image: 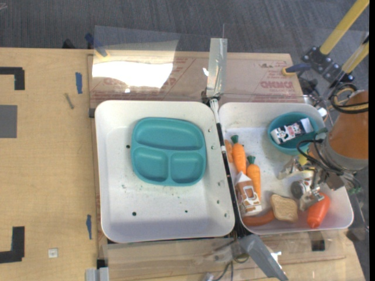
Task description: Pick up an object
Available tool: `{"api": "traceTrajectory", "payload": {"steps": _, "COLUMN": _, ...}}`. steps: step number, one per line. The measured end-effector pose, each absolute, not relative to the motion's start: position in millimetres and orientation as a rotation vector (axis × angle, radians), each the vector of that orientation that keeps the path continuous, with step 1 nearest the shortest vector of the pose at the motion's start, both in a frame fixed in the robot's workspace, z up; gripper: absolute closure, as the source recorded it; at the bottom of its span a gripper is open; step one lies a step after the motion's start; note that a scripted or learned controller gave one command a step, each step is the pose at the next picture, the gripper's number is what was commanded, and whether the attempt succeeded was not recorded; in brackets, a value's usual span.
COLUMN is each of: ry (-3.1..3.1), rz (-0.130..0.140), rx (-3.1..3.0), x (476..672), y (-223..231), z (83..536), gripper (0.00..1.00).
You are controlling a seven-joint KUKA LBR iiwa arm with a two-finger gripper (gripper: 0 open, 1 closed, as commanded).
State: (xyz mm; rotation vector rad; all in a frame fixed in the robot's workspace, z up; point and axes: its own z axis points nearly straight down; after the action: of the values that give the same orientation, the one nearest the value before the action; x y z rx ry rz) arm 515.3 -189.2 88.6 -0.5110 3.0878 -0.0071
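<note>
Below gripper (310,186): orange pepper (317,212), just apart.

Items I log around my work area:
- Left white bin (117,206) and right white bin (261,139), touching along their shared edge.
- Clear plastic sheet (135,57), at the bench's far edge behind the left bin.
- Blue tape strip (78,82), beside that sheet.
- Black corner marks (19,81), along the bench's left edge.
</note>
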Motion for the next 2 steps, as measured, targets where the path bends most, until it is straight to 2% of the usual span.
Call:
{"api": "traceTrajectory", "payload": {"steps": 1, "ry": 3.076, "rz": -0.009, "rx": -0.512, "x": 520.4, "y": -186.9, "z": 98.5, "gripper": 1.00}}
{"api": "traceTrajectory", "payload": {"steps": 2, "ry": 3.126, "rz": -0.010, "rx": -0.195, "x": 522.5, "y": -167.9, "z": 89.1, "gripper": 1.00}}
